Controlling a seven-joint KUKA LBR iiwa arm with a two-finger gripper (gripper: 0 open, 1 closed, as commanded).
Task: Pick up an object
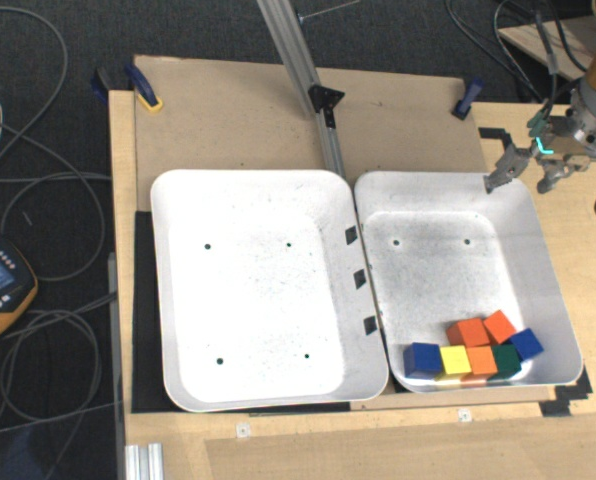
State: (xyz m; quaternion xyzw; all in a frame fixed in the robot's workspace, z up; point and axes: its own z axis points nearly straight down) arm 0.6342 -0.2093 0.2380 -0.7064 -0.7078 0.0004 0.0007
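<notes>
Several small coloured blocks lie clustered in the near right corner of the right bin [418,203]: a blue block [422,358], a yellow block [454,360], orange blocks [470,331], a green block [506,357] and another blue block [526,344]. My gripper [524,176] hangs at the far right, above the right bin's far right corner, well away from the blocks. Its two fingers are spread apart with nothing between them.
The left bin [168,268] sits beside the right one. A slanted metal pole [298,58] runs from the top down to the gap between the bins. Blue clamps [143,86] hold the board's far corners. Cables lie on the floor at left.
</notes>
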